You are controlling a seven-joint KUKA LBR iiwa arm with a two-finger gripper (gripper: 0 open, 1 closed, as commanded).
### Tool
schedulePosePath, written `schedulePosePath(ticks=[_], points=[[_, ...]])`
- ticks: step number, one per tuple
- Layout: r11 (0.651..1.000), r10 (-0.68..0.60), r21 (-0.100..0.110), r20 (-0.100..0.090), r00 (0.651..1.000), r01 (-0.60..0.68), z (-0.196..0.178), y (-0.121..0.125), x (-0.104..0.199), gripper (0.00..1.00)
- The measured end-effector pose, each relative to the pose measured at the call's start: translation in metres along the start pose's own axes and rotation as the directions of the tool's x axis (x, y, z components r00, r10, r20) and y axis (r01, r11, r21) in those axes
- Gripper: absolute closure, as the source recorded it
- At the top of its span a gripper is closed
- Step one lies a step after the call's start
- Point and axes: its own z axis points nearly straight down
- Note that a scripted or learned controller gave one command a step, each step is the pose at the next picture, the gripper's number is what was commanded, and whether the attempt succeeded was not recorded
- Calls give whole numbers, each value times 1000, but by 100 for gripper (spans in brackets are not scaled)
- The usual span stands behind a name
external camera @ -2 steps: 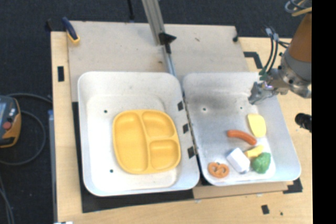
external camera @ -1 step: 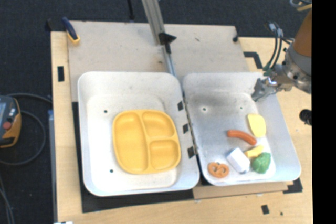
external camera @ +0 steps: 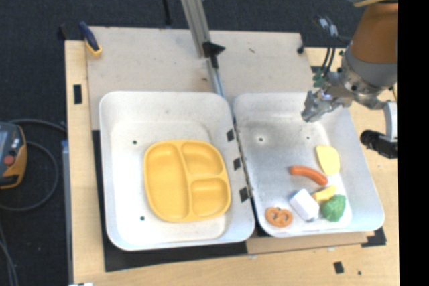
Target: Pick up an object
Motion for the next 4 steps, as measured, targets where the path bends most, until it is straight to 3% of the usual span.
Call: schedulePosePath(ticks=[4], points=[[1000, -1, 0, 0, 1000, 1, -1, 59, 195, 100]])
